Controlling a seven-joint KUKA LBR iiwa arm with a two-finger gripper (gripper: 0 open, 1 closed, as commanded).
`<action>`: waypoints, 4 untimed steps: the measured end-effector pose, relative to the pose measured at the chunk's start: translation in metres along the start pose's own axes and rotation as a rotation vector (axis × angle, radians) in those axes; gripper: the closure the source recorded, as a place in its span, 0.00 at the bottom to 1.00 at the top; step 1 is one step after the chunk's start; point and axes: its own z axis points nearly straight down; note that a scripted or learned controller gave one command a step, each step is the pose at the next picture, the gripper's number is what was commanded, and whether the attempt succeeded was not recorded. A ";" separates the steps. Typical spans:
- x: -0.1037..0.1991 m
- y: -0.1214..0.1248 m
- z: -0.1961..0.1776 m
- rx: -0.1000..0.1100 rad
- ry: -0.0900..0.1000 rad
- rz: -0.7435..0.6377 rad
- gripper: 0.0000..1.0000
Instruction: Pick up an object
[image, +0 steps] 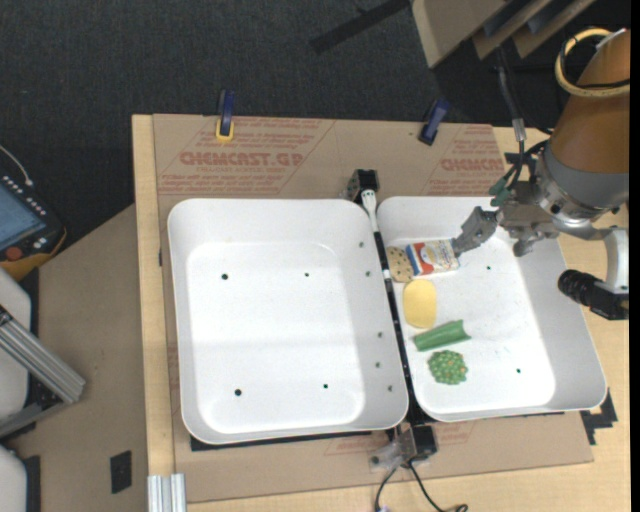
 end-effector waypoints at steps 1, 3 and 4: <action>0.000 0.001 -0.011 -0.003 -0.001 -0.001 1.00; 0.079 -0.067 -0.165 -0.018 0.002 -0.008 1.00; 0.107 -0.087 -0.139 0.005 0.001 -0.003 1.00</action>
